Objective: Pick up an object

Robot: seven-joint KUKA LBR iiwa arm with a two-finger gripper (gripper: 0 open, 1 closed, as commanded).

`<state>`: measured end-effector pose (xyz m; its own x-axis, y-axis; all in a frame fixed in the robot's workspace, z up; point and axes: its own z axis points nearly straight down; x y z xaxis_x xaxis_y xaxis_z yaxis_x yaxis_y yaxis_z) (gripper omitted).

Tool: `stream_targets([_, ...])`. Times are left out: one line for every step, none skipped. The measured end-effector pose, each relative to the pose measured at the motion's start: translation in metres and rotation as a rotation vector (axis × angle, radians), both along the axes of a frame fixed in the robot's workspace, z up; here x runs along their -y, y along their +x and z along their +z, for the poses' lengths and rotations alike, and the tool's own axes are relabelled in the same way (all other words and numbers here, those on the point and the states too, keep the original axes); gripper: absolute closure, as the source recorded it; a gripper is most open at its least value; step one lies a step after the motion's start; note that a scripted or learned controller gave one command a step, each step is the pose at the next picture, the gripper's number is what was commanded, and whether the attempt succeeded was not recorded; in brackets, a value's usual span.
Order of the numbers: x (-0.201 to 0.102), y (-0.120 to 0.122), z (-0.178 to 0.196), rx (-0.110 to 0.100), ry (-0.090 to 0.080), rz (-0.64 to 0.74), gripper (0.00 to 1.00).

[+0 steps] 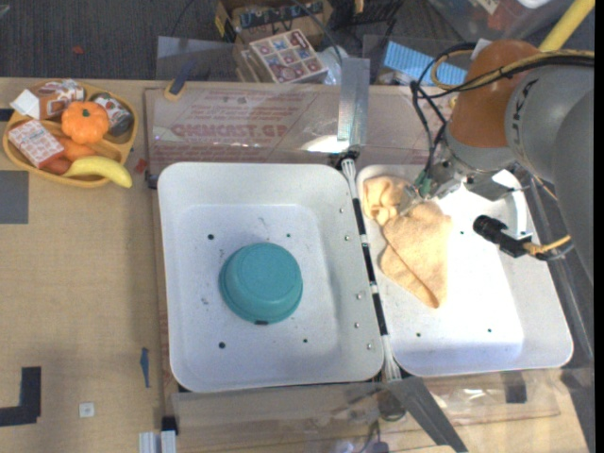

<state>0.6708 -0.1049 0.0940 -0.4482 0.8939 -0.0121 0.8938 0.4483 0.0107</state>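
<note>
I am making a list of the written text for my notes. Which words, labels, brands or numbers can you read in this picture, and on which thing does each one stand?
Red lettering on the clear panel behind the bins: too blurred to read.
Print on the patterned box behind the bench: too small to read.
Dark letters on the arm, near the orange band: cut off and unreadable.
Small packets in the yellow dish: print unreadable.

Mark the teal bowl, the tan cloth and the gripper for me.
Round teal plastic bowl point(261, 282), camera view, centre of its upturned base.
Crumpled tan cloth point(420, 248), camera view, middle of the fabric.
Gripper point(422, 189), camera view, its tip at the cloth's upper edge.
</note>
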Motion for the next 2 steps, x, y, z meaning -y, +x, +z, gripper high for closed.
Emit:
stream_targets([0.001, 0.001, 0.012, 0.005, -0.002, 0.000, 1.00])
stream_targets([-0.032, -0.003, 0.137, -0.010, 0.005, 0.058, 1.00])
